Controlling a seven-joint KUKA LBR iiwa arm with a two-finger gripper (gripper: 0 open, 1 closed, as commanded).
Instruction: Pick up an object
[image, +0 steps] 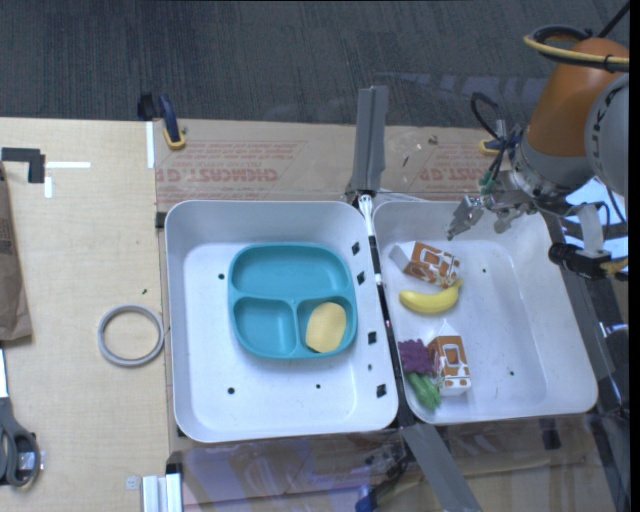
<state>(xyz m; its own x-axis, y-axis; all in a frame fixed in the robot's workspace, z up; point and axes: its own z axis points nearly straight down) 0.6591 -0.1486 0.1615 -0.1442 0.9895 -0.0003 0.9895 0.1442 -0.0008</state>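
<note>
Nearest the camera, at the front of the right bin (560, 400), a purple and green toy (418, 370) lies against the left wall, touching a small white and orange carton (452, 364) just beside it. Further back in the same bin a yellow banana (431, 298) lies crosswise, and a second white and orange carton (430, 263) sits right behind it, apparently touching, though the join is hard to make out. In the left bin (200, 400) a teal divided plate (290, 298) rests flat near the middle, with a pale yellow rounded piece (326, 327) in its front right compartment. Out on the bench to the left a grey ring (131, 334) lies well apart from both bins. Farthest back, the gripper (478, 215) hangs over the rear edge of the right bin, beneath the arm's orange band (568, 95). Its fingers are spread a little and nothing sits between them; it is clear of every object, the nearest being the carton behind the banana.
</note>
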